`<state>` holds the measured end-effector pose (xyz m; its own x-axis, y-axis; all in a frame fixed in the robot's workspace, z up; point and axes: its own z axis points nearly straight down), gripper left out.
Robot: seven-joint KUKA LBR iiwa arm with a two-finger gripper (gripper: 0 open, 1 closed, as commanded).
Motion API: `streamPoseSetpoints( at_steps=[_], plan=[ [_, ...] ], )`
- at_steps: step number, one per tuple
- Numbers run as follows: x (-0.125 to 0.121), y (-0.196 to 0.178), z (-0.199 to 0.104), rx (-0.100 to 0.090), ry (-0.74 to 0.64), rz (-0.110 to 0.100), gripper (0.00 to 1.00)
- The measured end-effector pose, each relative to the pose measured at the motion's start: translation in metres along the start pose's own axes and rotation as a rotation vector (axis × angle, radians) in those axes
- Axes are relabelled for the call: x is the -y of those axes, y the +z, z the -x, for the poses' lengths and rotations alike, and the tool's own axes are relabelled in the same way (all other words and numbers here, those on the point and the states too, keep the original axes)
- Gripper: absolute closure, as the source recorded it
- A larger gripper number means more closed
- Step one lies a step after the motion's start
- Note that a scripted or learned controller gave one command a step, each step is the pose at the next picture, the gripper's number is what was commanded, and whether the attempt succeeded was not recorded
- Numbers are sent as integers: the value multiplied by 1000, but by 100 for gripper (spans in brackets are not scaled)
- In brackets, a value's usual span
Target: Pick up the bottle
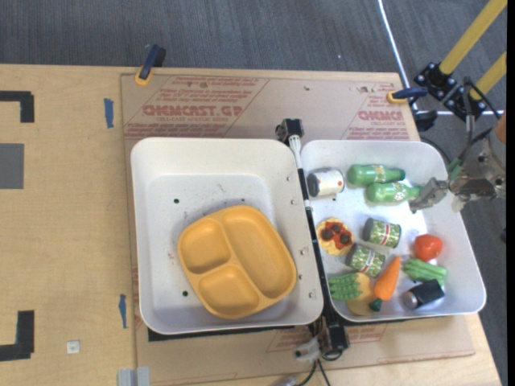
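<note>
Two green bottles lie on their sides in the back of the right bin (471, 273): one (374, 173) further back, the other (392, 191) just in front of it. My gripper (442, 199) hangs over the bin's right rim, just right of the nearer bottle's cap end. It is open, with nothing between its fingers. One finger (426, 195) points toward that bottle without touching it.
Also in the right bin are a silver can (325, 183), two green cans (381, 232), a tomato (428, 246), a carrot (388, 277), a small pizza (335, 233) and other toy food. The left bin (153, 215) holds a yellow divided plate (236, 260).
</note>
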<state>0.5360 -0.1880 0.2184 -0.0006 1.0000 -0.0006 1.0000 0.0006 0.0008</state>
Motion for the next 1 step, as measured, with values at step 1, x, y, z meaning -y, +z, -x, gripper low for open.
streamPoseSetpoints(
  at_steps=[1],
  plan=[
    [-1, -10, 0, 1, -1, 2, 100]
  ],
)
